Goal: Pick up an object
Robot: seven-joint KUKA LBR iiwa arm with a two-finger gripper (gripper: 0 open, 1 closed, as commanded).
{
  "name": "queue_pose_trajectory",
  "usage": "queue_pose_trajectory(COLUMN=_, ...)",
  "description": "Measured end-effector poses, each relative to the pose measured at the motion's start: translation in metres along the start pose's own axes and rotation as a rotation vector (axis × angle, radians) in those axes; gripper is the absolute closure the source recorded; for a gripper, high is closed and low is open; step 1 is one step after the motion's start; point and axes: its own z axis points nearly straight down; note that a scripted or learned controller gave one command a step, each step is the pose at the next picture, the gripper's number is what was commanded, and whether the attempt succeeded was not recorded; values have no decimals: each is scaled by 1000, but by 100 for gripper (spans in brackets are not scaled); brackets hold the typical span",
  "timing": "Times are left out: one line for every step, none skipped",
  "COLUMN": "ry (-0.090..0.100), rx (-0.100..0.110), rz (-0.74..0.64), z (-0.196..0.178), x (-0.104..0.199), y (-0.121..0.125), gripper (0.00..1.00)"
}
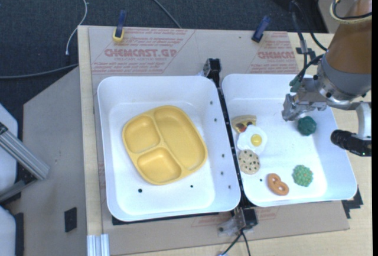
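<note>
Cardboard-topped bench carries two white bins. Left bin [112,130] holds a yellow tray [163,143] at centre, likely the drop spot. Right bin [336,187] holds the targets: sandwich [244,124], egg [253,140] and cookie [248,161] along its left edge, pretzel [277,184] and broccoli [303,175] near the front edge. Arm reaches in from right, wrist bent down; gripper [295,108] sits low, just beside a dark green piece [306,126]. Claw state: cannot tell.
</note>
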Motion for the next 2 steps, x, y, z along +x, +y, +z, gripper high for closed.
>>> queue_pose_trajectory(ry=1, rx=3, rz=-3, z=15, x=51, y=18, gripper=100)
queue_pose_trajectory(ry=1, rx=-1, rz=-3, z=11, x=95, y=38, gripper=100)
